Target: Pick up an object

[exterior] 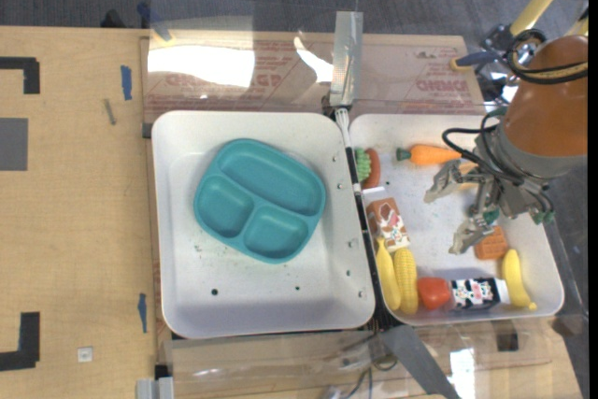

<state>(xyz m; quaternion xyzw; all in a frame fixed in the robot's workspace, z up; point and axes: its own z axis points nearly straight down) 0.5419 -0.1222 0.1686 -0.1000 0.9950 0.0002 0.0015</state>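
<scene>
Nearest, along the front wall of the right bin (551, 306): a banana (515, 279) in the right corner, then leftward a black-and-white bottle (476, 292) lying on its side, touching a red tomato (432, 292). Left of the tomato, corn (405, 270) and a second yellow piece (385, 272) side by side, lengthwise against the bin's left wall. Just behind those, a brown snack pack (386, 221).

Mid-bin, on the right, an orange cracker (491, 243), flat, just beside the lower fingertip. Above it the gripper (455, 212), splayed wide and grasping nothing, white floor visible between the fingers (443, 185). Rising behind, the grey arm (523, 154) with its orange band, reaching in from the right.

Farther back, a carrot (432, 154) lying crosswise near the rear wall, and a red-and-green toy (363, 167) in the rear left corner. All objects down in the bin, none lifted.

Beside it, the left bin (177, 294), with a teal plate (260, 199) of three compartments at its middle.
</scene>
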